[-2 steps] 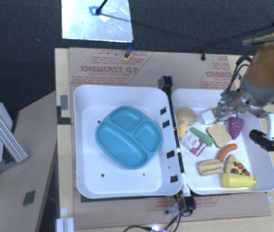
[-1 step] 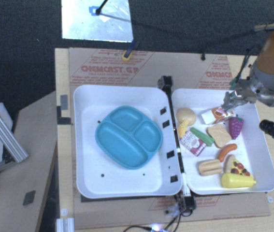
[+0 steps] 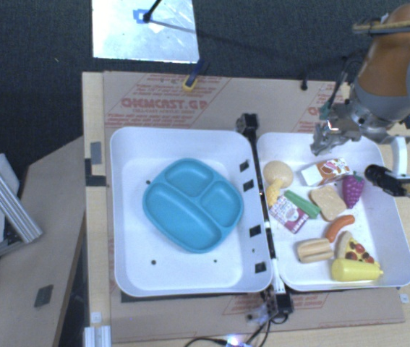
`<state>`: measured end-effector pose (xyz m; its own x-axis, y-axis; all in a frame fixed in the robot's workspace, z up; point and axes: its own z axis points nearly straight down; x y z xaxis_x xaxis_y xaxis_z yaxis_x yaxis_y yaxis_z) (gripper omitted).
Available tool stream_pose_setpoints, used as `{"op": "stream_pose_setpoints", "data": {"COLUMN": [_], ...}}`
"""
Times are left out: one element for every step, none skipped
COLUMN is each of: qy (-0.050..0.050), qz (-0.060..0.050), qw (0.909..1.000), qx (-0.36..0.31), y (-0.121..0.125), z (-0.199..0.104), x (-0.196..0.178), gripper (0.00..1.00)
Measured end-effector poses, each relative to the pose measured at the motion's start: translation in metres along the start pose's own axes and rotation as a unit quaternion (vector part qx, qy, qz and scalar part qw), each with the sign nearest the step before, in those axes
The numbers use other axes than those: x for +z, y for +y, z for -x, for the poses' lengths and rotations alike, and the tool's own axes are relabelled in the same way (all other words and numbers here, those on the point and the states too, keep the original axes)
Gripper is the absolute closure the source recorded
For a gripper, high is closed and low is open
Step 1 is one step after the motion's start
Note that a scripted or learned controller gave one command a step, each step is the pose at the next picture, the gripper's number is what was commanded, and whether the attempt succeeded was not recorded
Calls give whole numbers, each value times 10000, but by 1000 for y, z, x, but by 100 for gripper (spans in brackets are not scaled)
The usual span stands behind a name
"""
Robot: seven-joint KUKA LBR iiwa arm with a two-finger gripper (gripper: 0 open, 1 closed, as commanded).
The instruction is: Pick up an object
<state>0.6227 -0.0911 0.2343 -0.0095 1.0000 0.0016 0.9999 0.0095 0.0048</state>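
In the camera view, the right bin (image 3: 396, 262) holds a scatter of toy food, while the left bin (image 3: 129, 194) carries a blue divided plate (image 3: 192, 204). The gripper (image 3: 325, 142) hangs over the right bin's rim at about eleven o'clock, nothing visibly between its tips; whether those tips are spread or pressed together I cannot tell, since they blur into the white wall. Closest to it, toward five o'clock, lies a small white-and-orange packet (image 3: 326, 171), with purple grapes (image 3: 352, 189) and a bread slice (image 3: 327, 202) just beyond. The packet looks light, flat and probably slick, so pinching across its short edges seems wisest; the hot dog (image 3: 339, 228) at six o'clock would offer a rounder, firmer hold.
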Motion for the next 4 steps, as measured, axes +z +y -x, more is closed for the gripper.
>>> {"op": "stream_pose_setpoints", "data": {"qy": [-1, -11, -11, -8], "qz": [0, -15, -13, -8], "qw": [10000, 10000, 10000, 10000], "qx": [-3, 19, 23, 41], "y": [33, 35, 33, 31], "z": [-55, -62, -62, -55], "x": [7, 20, 19, 5], "gripper": [100, 100, 100, 100]}}
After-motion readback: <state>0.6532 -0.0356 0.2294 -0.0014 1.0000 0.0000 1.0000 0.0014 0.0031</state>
